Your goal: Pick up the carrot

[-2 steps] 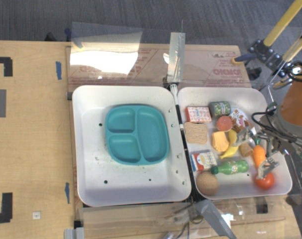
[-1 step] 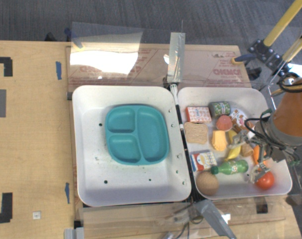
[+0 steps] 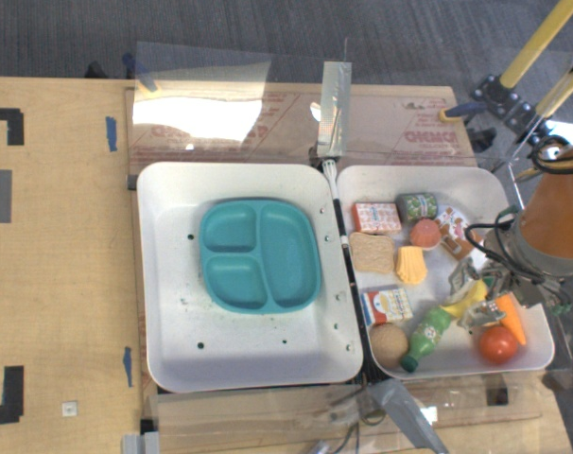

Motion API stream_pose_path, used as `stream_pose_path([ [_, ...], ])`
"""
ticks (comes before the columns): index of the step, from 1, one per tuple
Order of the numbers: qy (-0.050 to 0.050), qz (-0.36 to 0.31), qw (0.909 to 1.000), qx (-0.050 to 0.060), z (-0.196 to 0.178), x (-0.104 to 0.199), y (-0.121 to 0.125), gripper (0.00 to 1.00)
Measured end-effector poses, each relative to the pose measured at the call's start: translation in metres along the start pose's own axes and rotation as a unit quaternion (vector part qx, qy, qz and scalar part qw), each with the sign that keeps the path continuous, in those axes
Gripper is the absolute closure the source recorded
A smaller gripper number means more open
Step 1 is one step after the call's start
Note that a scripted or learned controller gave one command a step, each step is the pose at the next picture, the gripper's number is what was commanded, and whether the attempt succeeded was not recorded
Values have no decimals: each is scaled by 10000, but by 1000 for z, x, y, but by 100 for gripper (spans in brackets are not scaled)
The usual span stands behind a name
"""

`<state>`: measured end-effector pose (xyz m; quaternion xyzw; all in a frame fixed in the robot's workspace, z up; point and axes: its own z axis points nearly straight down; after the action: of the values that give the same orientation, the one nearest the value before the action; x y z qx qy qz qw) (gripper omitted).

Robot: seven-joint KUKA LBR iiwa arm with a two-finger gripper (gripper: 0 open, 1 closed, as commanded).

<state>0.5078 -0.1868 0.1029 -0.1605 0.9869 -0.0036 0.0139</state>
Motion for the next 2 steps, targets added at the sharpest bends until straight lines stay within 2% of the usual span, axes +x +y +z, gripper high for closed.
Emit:
stream_pose_path([
  [1,85,-946,9955,-42,-55,6,-37,100],
  [2,68,-285,9996,-52,-102,-55,61,100],
])
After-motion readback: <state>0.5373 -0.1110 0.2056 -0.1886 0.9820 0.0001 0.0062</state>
